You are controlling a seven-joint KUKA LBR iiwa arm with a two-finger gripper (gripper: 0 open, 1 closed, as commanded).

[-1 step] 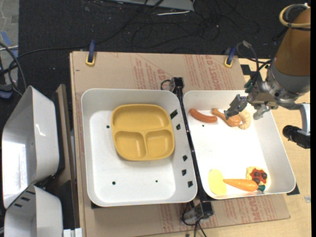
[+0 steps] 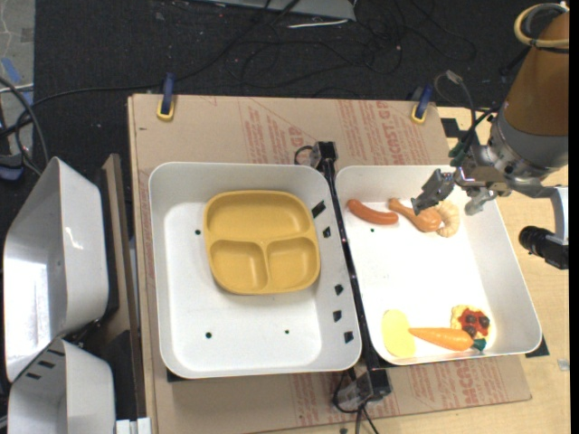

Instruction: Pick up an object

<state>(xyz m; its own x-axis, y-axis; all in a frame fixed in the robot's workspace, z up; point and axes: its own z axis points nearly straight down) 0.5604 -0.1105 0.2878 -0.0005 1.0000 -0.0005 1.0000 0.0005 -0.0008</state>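
A shrimp (image 2: 432, 218) lies near the far edge of the right bin (image 2: 507, 269), beside a sausage (image 2: 372, 212). The gripper (image 2: 457, 193) hangs over it, fingers spread apart and holding nothing. The middle of that bin is bare, and a yellow tray (image 2: 262, 241) sits in the left bin (image 2: 181, 324).

left bin (image 2: 172, 333): tray (image 2: 262, 241) | right bin (image 2: 507, 287): sausage (image 2: 371, 212) far; carrot (image 2: 441, 338) near; claw (image 2: 457, 193) above

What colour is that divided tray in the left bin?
Yellow, plain; the tray shows clearly in the camera view.
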